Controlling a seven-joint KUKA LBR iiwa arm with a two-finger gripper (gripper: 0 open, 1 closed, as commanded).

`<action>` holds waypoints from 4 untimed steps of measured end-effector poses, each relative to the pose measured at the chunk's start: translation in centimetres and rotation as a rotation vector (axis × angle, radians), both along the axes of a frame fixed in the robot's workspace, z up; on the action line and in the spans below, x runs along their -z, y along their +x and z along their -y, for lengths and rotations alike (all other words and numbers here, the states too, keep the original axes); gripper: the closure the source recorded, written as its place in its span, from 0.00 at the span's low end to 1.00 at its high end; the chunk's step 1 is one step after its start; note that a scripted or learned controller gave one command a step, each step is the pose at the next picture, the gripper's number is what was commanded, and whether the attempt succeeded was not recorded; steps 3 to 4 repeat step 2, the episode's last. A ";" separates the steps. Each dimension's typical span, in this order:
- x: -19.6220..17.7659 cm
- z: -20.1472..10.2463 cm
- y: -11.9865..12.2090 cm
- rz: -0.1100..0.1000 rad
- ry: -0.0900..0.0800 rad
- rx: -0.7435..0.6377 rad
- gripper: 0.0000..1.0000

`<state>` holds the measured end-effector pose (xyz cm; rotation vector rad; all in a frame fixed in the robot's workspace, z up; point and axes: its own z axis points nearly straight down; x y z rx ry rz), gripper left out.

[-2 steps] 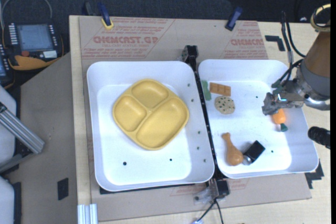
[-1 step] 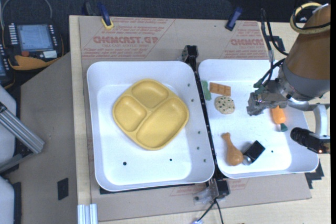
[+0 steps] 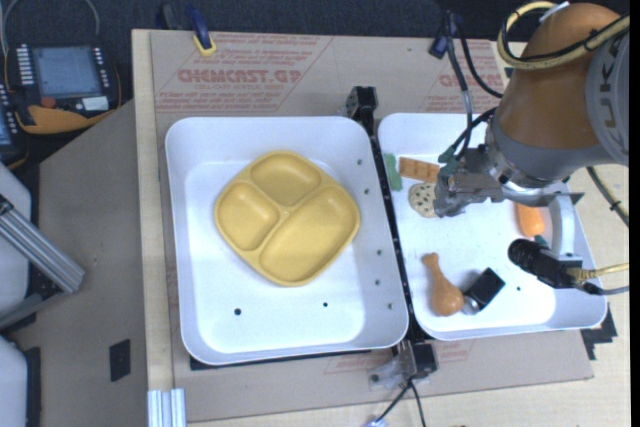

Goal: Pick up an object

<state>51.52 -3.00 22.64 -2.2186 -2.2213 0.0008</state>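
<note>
the arm (image 3: 560, 95) comes in from 3 o'clock and hangs over the right bin (image 3: 440, 130). its gripper (image 3: 450, 200) sits low, near the bin's 10 o'clock part. can't tell if the gripper is open or closed; nothing can be seen held in it.

things in the right bin:
- a round cookie (image 3: 421, 200) w/ dark dots lies just at 9 o'clock of the gripper, looks like touching it or partly under it, can't tell which.
- an orange-brown flat piece (image 3: 416, 169) lies at 12 o'clock of the cookie, close to it.
- a small green thing (image 3: 394, 177) sits by the bin's 9 o'clock wall, beside the flat piece.
- a toy chicken leg (image 3: 440, 287) lies at 6 o'clock of the gripper, well apart from it.
- a small black block (image 3: 484, 287) sits just at 3 o'clock of the chicken leg.
- an orange carrot-like thing (image 3: 531, 219) pokes out at 3 o'clock of the gripper, partly hidden by arm parts.

the left bin (image 3: 200, 295) holds a yellow tray (image 3: 287, 217) w/ 3 parts, lying flat near the bin's middle, a bit toward 12 o'clock. both bins rest on a brown board (image 3: 300, 75).
</note>
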 end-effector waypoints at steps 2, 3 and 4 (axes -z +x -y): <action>0.4 -11.1 -1.3 -0.003 0.001 -0.005 1.00; 0.4 -11.1 -1.3 -0.003 0.001 -0.005 1.00; 0.4 -11.1 -1.3 -0.003 0.001 -0.005 1.00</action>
